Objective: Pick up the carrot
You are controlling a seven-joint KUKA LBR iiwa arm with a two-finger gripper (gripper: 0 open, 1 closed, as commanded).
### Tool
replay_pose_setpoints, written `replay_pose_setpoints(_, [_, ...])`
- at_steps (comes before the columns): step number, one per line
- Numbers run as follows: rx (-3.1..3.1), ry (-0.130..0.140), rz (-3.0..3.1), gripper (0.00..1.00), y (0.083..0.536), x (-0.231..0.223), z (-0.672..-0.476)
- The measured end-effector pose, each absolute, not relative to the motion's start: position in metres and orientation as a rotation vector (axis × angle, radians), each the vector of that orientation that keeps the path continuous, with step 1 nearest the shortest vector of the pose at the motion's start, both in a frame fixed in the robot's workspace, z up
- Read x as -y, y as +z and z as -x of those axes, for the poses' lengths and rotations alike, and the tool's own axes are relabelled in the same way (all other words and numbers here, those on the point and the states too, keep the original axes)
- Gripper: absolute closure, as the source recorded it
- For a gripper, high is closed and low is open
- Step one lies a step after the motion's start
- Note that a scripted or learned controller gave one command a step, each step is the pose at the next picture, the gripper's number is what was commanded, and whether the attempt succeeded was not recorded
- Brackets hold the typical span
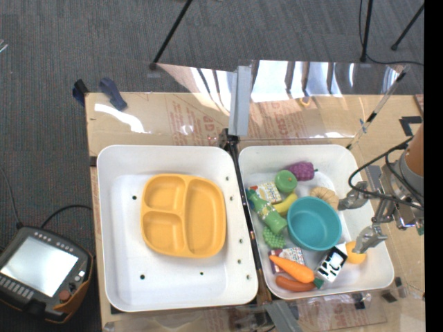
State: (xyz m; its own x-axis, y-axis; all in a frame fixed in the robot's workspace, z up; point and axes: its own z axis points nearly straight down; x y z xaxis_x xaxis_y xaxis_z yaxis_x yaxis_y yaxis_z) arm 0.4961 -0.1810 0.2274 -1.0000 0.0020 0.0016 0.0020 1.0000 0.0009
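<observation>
one orange carrot (292, 268), tapered, lies in the right bin (372, 282); the pincer (365, 220) looks spread, probably gripping nothing.

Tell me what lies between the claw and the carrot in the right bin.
In the camera view, a small black-and-white package lies between the claw and the orange toy carrot, beside a small yellow-orange piece under the claw.

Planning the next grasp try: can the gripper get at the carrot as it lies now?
Probably yes: the carrot lies uncovered on top, with the gripper near. The teal bowl and a sausage crowd it.
</observation>
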Motion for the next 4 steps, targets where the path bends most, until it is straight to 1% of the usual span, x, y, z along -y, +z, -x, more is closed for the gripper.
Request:
replay_pose_setpoints(1, [3.147,0.001,-0.059,0.0,0.123,0.211,-0.529])
replay_pose_setpoints(2, [3.146,0.0,-0.015,0.0,0.122,0.189,-0.494])
replay_pose_setpoints(3, [3.157,0.001,0.055,0.0,0.104,0.21,-0.542])
replay_pose_setpoints(4, [3.153,0.003,-0.119,0.0,0.19,0.211,-0.638])
